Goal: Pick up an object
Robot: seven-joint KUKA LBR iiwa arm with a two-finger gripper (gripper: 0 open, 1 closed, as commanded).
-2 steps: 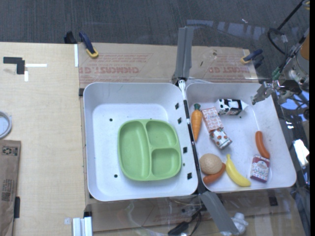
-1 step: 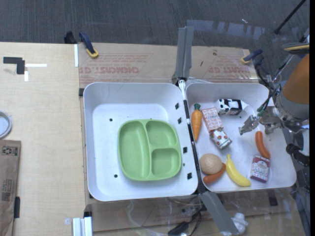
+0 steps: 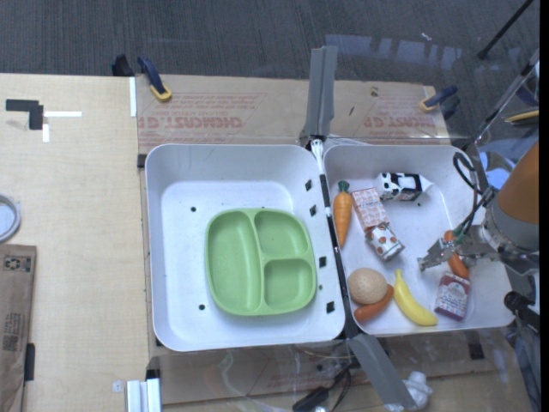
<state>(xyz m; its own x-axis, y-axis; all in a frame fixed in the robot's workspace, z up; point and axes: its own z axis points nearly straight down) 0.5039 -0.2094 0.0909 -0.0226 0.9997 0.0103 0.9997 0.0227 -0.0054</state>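
Nearby, gripper (image 3: 439, 254) with unclear grip, beside banana (image 3: 413, 301), red packet (image 3: 452, 298), can (image 3: 385, 241).

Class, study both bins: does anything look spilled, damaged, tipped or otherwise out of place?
Nothing looks spilled or broken. The green divided plate sits slightly askew in the left bin. In the right bin, the toy food lies scattered anyhow: the carrot, the banana and the small can on its side.

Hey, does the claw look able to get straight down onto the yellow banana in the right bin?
Probably yes. The yellow banana lies exposed in the right white bin, uncovered, with the claw just above it. A brown egg-shaped object sits beside it, so clearance there looks tight.
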